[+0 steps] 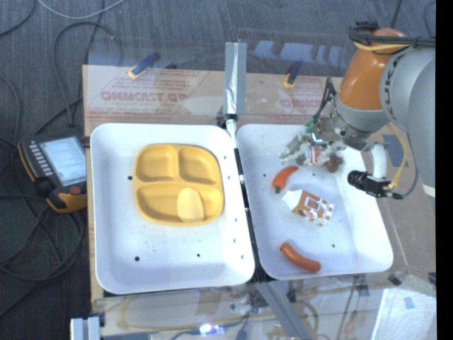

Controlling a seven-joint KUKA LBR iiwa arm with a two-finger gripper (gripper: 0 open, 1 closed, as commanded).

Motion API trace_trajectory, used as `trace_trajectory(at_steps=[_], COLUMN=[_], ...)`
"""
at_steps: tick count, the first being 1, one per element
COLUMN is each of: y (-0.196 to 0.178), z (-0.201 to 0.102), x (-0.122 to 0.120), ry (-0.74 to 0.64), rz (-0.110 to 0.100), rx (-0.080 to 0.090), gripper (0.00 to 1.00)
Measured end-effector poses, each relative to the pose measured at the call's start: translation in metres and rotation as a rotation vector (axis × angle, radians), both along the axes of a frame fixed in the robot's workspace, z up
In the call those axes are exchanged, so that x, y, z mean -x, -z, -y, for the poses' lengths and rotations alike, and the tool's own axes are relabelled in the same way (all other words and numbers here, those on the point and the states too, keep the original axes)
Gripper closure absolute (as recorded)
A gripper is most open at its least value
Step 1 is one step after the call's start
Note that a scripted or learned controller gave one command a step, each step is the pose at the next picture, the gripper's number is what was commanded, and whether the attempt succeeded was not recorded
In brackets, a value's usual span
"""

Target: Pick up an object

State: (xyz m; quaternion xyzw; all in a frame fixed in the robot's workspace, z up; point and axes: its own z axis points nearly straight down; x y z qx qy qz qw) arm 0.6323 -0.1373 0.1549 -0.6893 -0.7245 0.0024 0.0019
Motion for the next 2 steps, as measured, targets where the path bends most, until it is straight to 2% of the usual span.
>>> trace_trajectory(at_steps=[1,2], y=[0.046,0.060], z=[0.042,0.021], x=[-0.016,-0.030], ry=[-0.022,-0.129], rz=[0.007,0.024], rx=[0.001,0.012], gripper=[0.00,0.00])
